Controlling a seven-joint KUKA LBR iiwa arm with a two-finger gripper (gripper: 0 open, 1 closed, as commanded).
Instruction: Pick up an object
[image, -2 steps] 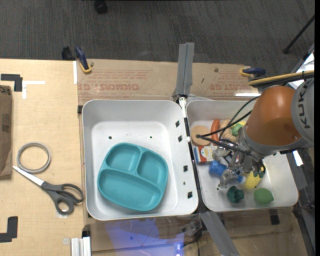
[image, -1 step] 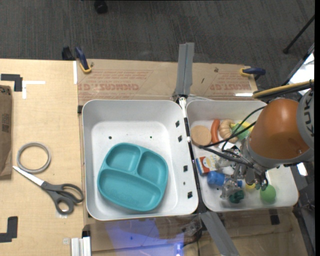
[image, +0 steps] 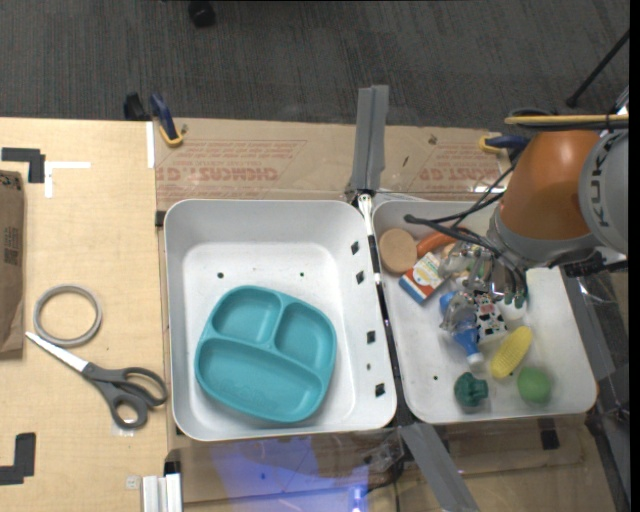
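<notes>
Arm (image: 560, 190) reaches in from right, wrist bent down, end effector (image: 478, 285) low.

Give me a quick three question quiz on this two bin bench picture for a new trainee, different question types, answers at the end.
1. True or false: the teal divided plate lies in the left bin.
2. Multiple choice: what lies on the bench left of the bins? A) scissors and a tape roll B) a hammer C) a mug
3. Fill in: the end effector is over the ____ bin.

Key: 1 true. 2 A, the scissors and tape roll. 3 right: it is above the clutter in the right bin, near the yellow corn and green ball.
</notes>
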